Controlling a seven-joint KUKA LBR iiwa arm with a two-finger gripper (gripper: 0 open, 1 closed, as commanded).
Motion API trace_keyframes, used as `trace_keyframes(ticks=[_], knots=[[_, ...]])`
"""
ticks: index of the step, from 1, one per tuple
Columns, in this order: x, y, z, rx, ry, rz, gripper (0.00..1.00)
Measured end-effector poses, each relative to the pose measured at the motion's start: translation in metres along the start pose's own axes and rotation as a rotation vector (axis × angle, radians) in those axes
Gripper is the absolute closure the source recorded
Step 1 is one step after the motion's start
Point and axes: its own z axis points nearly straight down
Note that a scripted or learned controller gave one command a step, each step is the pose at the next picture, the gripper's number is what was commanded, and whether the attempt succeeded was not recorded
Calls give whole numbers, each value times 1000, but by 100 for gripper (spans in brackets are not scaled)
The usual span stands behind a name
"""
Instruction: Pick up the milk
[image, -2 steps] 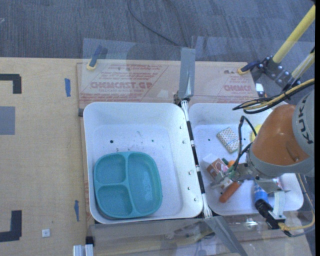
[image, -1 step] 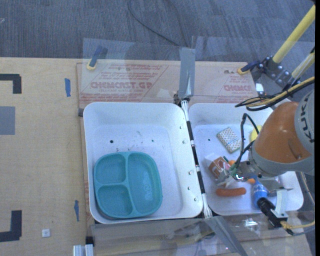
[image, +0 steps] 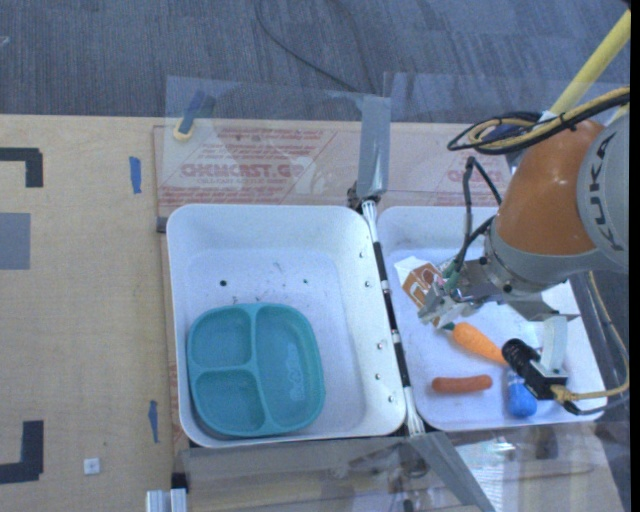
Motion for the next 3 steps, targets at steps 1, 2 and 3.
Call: trace_keyframes(ticks=[1, 2, 3], knots=[[-130, -11, 36, -1, -2, 2, 100], [-91, 7, -22, -3, -2, -154, 100], [-58, 45, -140, -1, -2, 162, 100]])
